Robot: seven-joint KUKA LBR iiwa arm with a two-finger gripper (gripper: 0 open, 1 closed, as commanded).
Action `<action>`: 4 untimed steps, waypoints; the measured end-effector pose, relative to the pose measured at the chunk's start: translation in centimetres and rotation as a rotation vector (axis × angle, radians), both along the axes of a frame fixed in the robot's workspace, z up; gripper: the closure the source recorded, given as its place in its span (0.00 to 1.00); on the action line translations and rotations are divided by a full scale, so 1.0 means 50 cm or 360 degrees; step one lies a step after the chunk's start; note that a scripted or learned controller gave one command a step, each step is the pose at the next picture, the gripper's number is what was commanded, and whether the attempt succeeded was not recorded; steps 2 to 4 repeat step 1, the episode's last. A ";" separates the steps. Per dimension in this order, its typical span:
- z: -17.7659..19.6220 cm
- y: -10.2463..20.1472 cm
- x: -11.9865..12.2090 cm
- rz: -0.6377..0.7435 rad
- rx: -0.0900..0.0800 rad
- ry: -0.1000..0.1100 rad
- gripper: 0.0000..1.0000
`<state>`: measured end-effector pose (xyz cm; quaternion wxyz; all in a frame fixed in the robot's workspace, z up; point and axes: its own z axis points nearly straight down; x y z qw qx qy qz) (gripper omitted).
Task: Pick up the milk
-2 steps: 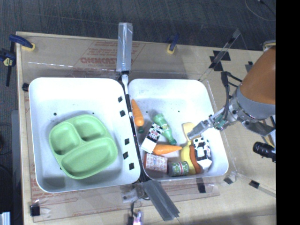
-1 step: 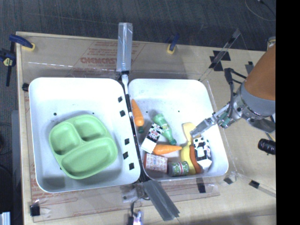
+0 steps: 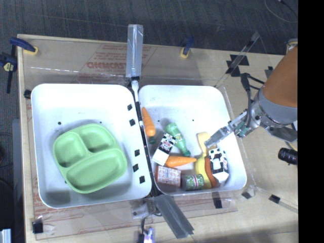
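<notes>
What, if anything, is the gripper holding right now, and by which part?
Nothing is visibly held. The gripper hangs over the right bin, just above the black-and-white milk carton, with nothing seen between its fingers.

1 fixed camera above the bench [image 3: 202,52] — angled down, taking in both bins [image 3: 45,97].

A green divided plate [image 3: 90,157] lies in the left bin [image 3: 45,97] (two carrots [image 3: 148,122] sit in the right bin [image 3: 202,97]).
</notes>
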<state>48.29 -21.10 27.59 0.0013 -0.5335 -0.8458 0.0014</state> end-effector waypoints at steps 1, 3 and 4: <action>-0.047 0.001 -0.008 0.0159 0.0004 0.0003 0.00; -0.047 0.001 -0.008 0.0159 0.0004 0.0003 0.00; -0.047 0.001 -0.008 0.0159 0.0004 0.0003 0.00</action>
